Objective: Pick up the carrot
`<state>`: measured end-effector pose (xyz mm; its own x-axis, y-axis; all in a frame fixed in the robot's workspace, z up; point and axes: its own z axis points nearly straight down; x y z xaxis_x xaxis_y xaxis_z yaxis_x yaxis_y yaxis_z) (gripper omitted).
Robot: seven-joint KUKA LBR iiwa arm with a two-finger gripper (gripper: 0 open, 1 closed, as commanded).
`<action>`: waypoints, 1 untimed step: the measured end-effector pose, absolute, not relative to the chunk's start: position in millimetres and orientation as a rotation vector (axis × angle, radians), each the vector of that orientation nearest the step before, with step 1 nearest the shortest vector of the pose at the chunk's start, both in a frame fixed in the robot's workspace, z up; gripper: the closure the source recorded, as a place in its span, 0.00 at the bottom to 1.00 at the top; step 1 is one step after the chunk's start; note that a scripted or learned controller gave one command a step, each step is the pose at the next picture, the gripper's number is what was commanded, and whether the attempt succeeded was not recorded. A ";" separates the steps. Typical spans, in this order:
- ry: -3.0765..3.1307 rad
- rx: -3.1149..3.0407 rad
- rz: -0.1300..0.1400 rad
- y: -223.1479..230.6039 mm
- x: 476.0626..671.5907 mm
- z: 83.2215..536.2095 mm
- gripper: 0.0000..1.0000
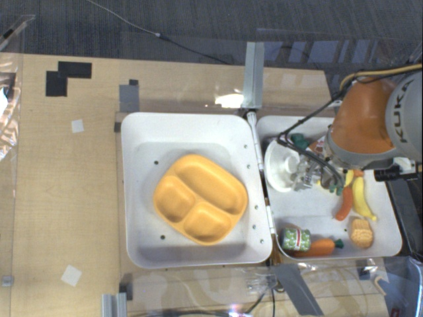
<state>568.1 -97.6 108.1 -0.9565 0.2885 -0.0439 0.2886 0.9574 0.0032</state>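
camera view, orange carrot (320,247) with green tip lying flat, end effector (310,175) state unclear

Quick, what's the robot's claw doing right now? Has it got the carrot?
Gripper: over the right bin, by the white bowl; whether it is open or closed cannot be told. The carrot lies at the bin's front edge, not held.

end effector (309,176) over right bin (390,243) | carrot (320,247) at front wall | yellow tray (200,198) in left bin (139,177)
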 end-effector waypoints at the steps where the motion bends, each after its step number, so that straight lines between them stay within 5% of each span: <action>1: 3.080 0.489 -0.003 -147.9 575.2 302.9 1.00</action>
<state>575.2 -147.9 302.9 -0.9505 0.3098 -0.0230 0.3099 0.9508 0.0017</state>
